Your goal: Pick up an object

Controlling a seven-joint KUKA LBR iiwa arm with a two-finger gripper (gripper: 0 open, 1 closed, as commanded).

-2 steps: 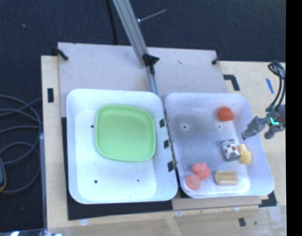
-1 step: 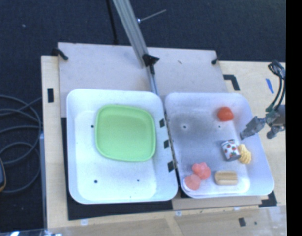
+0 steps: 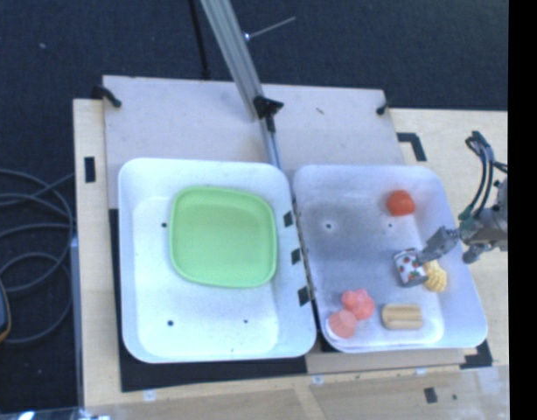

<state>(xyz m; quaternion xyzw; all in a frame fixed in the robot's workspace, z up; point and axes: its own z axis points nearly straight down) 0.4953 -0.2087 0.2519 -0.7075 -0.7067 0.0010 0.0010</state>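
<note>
Currently, two shallow white bins are being carried side by side on the pale wooden surface (image 3: pixel 94 261). The left bin (image 3: pixel 146 322) is being occupied by a light green square plate (image 3: pixel 224 237), lying flat toward its far half. The right bin (image 3: pixel 356 226) is holding the small things: an orange-red ball (image 3: pixel 401 203) is lying far and to the right, a pink flower-shaped piece (image 3: pixel 358 303) and a round pink piece (image 3: pixel 342 324) are lying touching each other near the front, and a tan bread-like roll (image 3: pixel 401 316) is lying just to their right. A small white object with red and green marks (image 3: pixel 410 269) is lying toward the right side of this bin, with a yellow ridged piece (image 3: pixel 435 277) just beside it on the right.

The gripper (image 3: pixel 437 245) is being reached in from the right, over the right rim of the right bin, its tip being seen just above and right of the small white object. Whether the fingers are being held wide or narrow cannot be told, nor whether anything is being touched by them.

A grey metal bar (image 3: pixel 229 42) is being seen slanting down from the far edge toward the gap between the bins.
</note>
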